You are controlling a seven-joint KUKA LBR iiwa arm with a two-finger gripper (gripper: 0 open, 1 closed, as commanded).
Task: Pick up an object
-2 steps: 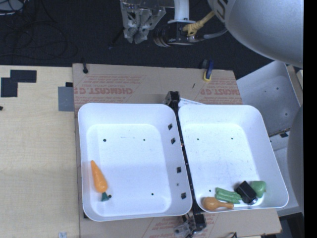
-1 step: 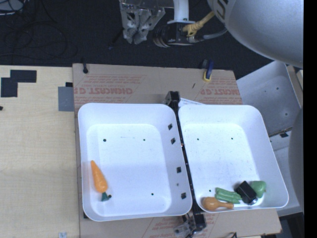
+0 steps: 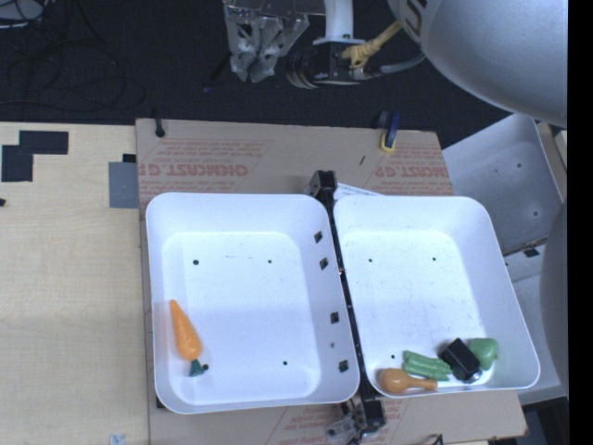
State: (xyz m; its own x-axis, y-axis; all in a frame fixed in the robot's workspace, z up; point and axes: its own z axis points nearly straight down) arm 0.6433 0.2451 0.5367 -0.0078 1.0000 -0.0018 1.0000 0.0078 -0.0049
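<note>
We find the gripper (image 3: 262,52) raised at the top of the view, above the dark floor beyond the bins, with nothing between its fingers. Whether those fingers stand apart or together we cannot tell; they appear as a close grey cluster pointing downward.

No object lies near the gripper. The toy carrot (image 3: 184,332) rests well below it and slightly to its left, in the near left corner of the left bin (image 3: 241,213), lying lengthwise beside the left wall with its green top toward the near edge. The remaining objects sit far below and to the right of the gripper, clustered in the near right corner of the right bin (image 3: 417,213): an orange pear-shaped piece (image 3: 404,381), a green pod (image 3: 425,365) touching it, a black block (image 3: 460,359) lying over the pod's right end, and a green piece (image 3: 484,349) just beside the block against the bin wall.

Between gripper and bins we note the brown cardboard sheet (image 3: 278,160) and a yellow-and-blue clamp (image 3: 388,133) at its far edge. The black divider clips (image 3: 324,188) join the two bins directly below and right of the gripper.
</note>
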